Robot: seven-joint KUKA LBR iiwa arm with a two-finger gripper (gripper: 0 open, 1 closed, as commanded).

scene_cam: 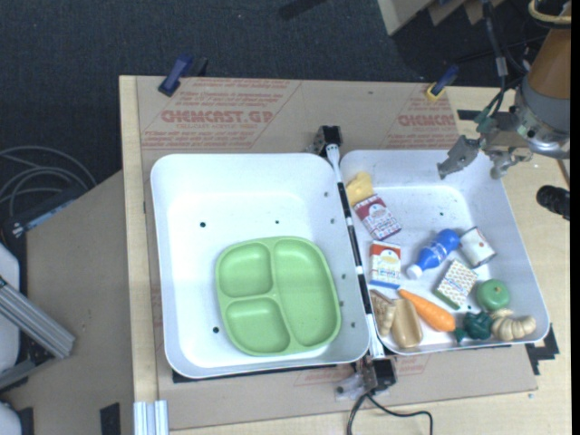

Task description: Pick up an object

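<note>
Tool open over right bin's far edge, toys well below.

In the right bin, bare floor lies from 12 to 2 o'clock, under the end effector. From 4 to 8 o'clock it is crowded: the carrot, blue bottle, green apple and small cartons lie close together. In the left bin, the green divided plate fills 5 o'clock; bare floor runs from 9 to 1.
</note>
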